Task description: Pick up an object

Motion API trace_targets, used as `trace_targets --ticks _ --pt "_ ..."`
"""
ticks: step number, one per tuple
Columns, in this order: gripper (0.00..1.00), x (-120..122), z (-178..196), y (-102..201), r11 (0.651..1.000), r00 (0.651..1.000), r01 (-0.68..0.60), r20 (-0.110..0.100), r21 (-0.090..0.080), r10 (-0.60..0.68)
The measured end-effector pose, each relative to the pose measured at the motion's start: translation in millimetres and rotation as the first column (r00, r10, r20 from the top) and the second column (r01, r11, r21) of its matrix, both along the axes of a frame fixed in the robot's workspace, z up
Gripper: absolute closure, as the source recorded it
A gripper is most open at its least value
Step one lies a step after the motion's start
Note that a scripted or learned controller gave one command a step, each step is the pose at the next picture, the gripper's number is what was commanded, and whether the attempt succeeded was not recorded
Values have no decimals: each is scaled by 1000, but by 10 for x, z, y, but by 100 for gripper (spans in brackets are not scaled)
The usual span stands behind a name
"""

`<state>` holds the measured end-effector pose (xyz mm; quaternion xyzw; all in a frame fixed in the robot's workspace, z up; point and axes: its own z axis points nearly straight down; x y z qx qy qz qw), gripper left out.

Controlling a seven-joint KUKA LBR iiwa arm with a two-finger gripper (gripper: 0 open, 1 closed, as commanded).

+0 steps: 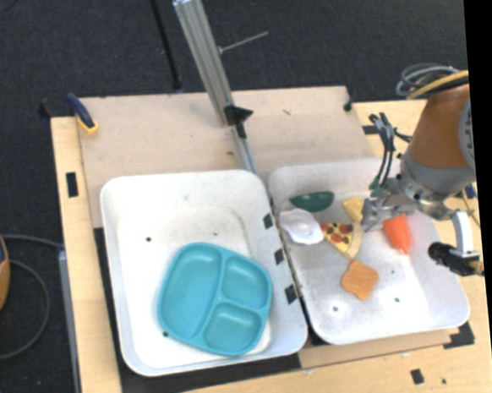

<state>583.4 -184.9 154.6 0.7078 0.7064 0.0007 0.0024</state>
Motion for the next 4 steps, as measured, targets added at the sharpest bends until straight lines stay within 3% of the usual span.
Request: trace_targets --ticks 1,2,3,4 --pt "100 -77 558 24 1000 1000 -3 3 0 3" --pt "100 -65 710 9 1000 1000 -4 0 1 4" --pt "100 -226 701 501 1000 1000 -8 -3 3 8" --pt "100 -231 827 1059 1000 1000 -10 -1 4 10"
